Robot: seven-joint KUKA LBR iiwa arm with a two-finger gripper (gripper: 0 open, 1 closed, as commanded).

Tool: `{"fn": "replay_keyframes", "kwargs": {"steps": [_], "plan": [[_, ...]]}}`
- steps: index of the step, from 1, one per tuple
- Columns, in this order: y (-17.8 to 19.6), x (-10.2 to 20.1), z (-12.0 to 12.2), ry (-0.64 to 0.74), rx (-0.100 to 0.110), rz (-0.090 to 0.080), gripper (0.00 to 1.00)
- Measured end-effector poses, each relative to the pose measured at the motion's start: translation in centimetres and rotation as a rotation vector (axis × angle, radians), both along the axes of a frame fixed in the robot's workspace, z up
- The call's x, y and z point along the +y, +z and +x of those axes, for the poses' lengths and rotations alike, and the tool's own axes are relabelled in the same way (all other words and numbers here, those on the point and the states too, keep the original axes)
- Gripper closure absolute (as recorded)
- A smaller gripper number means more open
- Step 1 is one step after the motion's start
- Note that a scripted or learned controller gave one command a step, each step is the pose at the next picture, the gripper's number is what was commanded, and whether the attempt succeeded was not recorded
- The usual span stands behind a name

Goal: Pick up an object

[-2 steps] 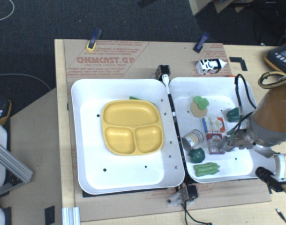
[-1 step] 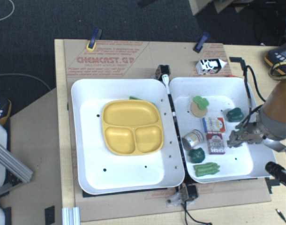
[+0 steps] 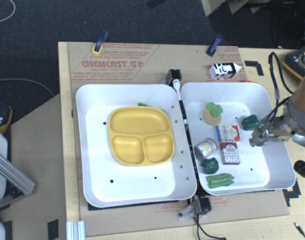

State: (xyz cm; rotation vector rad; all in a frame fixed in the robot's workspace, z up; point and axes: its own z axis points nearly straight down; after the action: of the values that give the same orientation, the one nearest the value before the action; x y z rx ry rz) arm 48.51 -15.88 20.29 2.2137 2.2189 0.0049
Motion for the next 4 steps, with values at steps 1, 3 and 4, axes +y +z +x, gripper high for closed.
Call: {"fn": "replay_keyframes", "kwargs": {"steps": [1,3,4], "plan": [[2.3,0.0,0.1,-0.001,0.002,0.000,1.00],[3.4,5.0,9.4,0.003,0.001,0.002,1.00],[2.0,8.0,12.8,0.002,0.003,0.002,1.00]]}}
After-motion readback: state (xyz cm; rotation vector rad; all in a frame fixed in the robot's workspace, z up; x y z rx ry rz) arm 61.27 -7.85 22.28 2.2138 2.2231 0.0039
